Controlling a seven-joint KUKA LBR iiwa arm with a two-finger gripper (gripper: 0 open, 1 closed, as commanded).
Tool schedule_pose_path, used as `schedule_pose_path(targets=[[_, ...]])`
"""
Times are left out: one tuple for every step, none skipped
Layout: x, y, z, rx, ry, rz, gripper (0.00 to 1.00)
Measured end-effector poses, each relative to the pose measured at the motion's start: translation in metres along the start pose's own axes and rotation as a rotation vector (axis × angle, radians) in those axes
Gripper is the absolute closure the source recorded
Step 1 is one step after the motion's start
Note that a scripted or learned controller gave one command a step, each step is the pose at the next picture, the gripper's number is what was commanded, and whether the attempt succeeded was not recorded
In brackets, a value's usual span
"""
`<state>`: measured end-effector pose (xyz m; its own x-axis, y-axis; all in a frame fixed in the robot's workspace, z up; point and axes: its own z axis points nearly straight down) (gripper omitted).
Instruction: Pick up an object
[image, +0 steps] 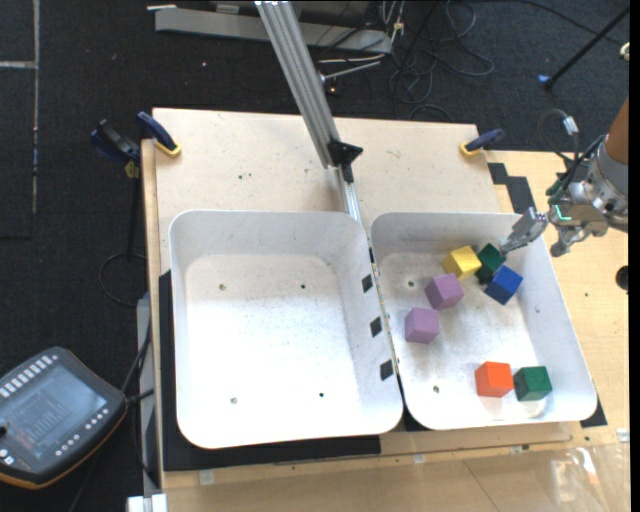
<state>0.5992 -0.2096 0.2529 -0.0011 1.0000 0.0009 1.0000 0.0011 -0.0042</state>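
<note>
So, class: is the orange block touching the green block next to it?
Touching. The camera view shows the orange block and the green block side by side with their facing sides meeting, no white bin floor between.

Pale square wooden bench board (300, 160) as landmark. At its back left corner, blue-and-yellow clamp (157, 134); at its back right corner, a matching second clamp (482, 142). Slanting down to its rear middle, silver aluminium pole (300, 75) ending in a black bracket (345, 155). Off its front left corner, grey orange-rimmed teach pendant (55, 415). Beyond its back edge, black cables (450, 50) on dark floor (70, 250).
</note>
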Motion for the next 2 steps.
schedule_pose_path(targets=[[0.0, 0.001, -0.002, -0.004, -0.002, -0.002, 0.0], [0.003, -0.007, 0.045, 0.001, 0.0, 0.001, 0.0]])
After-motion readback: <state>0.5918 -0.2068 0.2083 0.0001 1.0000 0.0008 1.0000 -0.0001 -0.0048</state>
